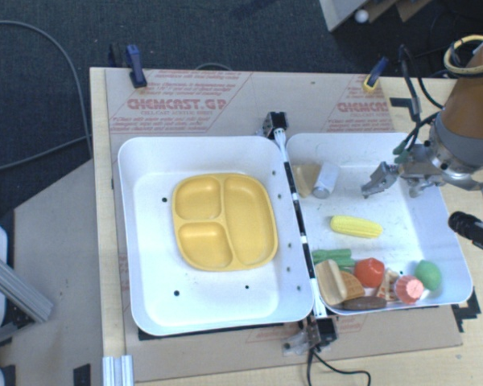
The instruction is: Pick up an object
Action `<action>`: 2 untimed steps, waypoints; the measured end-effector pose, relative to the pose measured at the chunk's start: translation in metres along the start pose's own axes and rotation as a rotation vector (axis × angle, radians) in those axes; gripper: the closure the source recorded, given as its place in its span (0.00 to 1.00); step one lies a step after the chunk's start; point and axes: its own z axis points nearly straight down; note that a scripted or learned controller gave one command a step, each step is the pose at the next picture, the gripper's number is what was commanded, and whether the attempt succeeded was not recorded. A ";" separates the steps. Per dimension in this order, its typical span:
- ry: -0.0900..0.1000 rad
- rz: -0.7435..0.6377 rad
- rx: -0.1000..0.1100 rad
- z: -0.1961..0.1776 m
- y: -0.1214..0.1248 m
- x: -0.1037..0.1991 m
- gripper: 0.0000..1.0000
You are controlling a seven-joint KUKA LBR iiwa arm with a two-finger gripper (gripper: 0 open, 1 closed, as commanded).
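At the near edge of the right bin (459, 252) a huddle of toy food is seen: a green piece (332, 256), a bread-like wedge (332, 280), a red tomato (369, 271), a brown piece (364, 302), a pink piece (410, 289) and a green ball (428, 275), most of them touching or overlapping. Just beyond the huddle, apart from it, a yellow corn cob (356, 227) is laid on the bin floor, lengthwise across the view. In the left bin (141, 215) a yellow divided plate (224, 220) is set near the middle, flat, with three compartments. Farther back in the right bin, close to the wall shared by the bins, a tan piece (307, 178) and a grey cylinder (325, 179) are found side by side, touching. To the right of these, the gripper (377, 182) is held over the far part of the right bin, well apart from the corn. Nothing is seen between its fingers, and whether they are spread or closed cannot be told. Behind it the grey wrist and the orange band (470, 103) are seen. Beneath both bins a cardboard sheet (193, 103) is spread.
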 end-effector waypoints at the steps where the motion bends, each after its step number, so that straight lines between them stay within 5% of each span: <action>1: 0.000 -0.001 0.000 0.121 -0.007 0.049 0.00; 2: 0.000 0.000 -0.002 0.111 -0.007 0.049 1.00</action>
